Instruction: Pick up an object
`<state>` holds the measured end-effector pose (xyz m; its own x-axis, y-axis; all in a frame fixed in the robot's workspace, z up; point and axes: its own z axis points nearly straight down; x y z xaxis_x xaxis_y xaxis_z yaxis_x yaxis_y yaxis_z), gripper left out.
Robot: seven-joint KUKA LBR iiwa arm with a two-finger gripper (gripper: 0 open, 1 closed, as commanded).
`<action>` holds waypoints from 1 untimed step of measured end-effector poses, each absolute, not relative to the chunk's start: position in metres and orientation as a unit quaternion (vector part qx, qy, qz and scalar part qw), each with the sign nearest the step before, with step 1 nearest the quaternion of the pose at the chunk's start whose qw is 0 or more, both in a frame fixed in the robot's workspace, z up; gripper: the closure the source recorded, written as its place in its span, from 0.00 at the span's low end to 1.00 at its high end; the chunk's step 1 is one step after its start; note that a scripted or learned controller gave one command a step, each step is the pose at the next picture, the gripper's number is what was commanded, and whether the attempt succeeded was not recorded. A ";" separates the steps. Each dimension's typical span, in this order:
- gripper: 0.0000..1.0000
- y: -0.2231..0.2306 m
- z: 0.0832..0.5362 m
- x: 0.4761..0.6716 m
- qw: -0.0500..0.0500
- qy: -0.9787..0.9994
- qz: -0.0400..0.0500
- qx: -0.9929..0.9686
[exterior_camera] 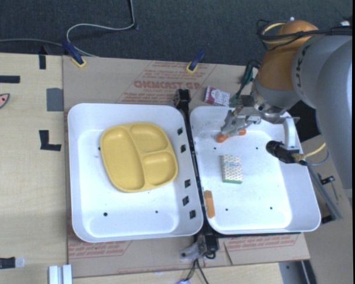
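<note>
Here, two white bins sit side by side. The left bin (83, 176) holds one yellow divided plate (139, 155). The right bin (284, 206) holds one small box (231, 168) and one orange carrot (209, 203) near its left wall, while the gripper (232, 129) pinches another orange piece (223, 137) near the bin's far edge.

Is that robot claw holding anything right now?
Hard to tell. The gripper sits right by a small orange piece in the right bin, but no clear grasp shows.

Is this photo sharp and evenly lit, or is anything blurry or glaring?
In the camera view, lighting is soft and even; the white bins look bright but show no harsh glare; the yellow plate is fairly crisp; the gripper and the small box look soft, their fine detail unreadable.
</note>
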<state>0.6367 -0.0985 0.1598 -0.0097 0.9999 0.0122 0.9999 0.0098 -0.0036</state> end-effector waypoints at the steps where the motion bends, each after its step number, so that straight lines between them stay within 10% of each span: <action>1: 0.00 -0.099 0.160 0.637 0.005 -0.711 -0.003 -0.704</action>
<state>0.6367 -0.0985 0.1597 -0.0097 0.9999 0.0120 0.9999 0.0097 -0.0035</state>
